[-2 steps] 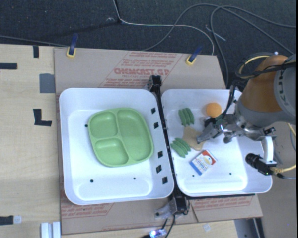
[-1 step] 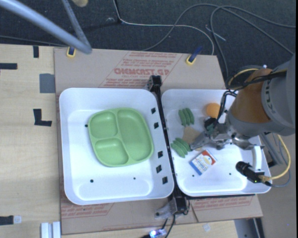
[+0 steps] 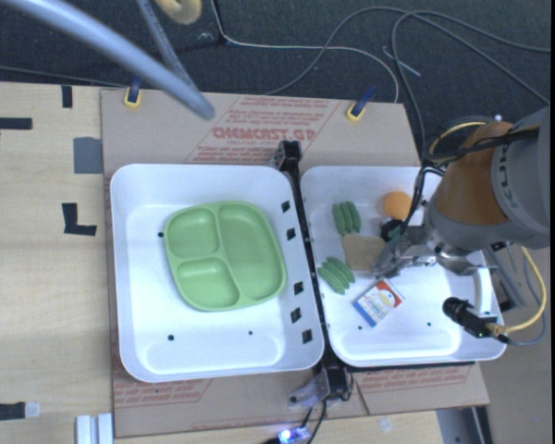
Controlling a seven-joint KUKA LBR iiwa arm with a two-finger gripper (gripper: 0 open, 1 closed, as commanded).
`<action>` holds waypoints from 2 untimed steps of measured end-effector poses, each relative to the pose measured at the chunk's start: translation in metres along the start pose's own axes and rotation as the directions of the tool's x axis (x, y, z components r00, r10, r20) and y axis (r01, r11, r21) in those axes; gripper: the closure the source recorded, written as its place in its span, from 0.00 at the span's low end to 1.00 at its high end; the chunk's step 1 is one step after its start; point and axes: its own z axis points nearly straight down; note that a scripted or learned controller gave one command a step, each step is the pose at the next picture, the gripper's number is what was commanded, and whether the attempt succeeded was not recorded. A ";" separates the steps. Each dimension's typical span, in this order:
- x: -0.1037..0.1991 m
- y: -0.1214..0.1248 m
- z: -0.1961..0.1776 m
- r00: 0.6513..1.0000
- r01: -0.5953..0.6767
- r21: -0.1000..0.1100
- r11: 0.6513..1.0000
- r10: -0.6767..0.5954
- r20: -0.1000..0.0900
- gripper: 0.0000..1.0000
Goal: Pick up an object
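Gripper (image 3: 387,265) low in right bin (image 3: 416,340) — jaw state cannot be told | tan card (image 3: 358,248) just left of it | blue-white packet (image 3: 377,302) just below | green pods (image 3: 346,216) up-left | orange ball (image 3: 397,203) above | green tray (image 3: 226,254) in left bin (image 3: 139,266) — well apart

Bins (image 3: 129,276) glossy plastic; tray (image 3: 224,255) prob. matt.

bins (image 3: 129,248): white
tray (image 3: 225,254): lt green
pods (image 3: 346,217): green, ribbed
ball (image 3: 397,203): orange
card (image 3: 378,302): white/blue/red print
arm (image 3: 499,192): grey w/ orange band
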 end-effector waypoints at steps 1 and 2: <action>0.001 0.002 -0.063 1.000 -0.001 -0.007 1.000 0.001 0.002 1.00; 0.009 0.006 -0.123 1.000 0.000 -0.009 1.000 0.000 0.002 1.00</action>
